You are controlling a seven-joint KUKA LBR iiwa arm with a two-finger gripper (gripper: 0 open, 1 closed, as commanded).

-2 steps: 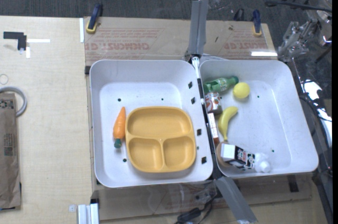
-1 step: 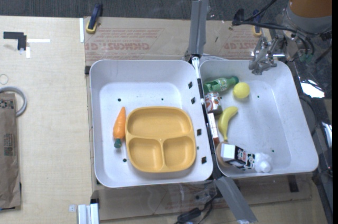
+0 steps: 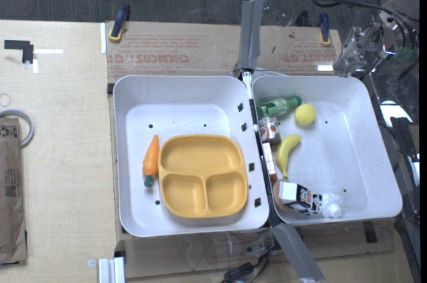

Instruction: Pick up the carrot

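Note:
An orange carrot (image 3: 151,156) with a small green top lies in the left bin (image 3: 130,108), along the left side of a yellow divided plate (image 3: 201,176). It points away from me, green end nearest. My gripper (image 3: 357,53) hangs far off at the upper right, over the back right corner of the right bin (image 3: 373,141), with nothing seen in it.
The right bin holds a green bottle (image 3: 279,105), a yellow ball (image 3: 305,115), a banana (image 3: 287,153), a small brown can (image 3: 269,130) and a white carton (image 3: 303,198). A grey divider bar (image 3: 251,35) stands behind the bins. Cables trail at the top right.

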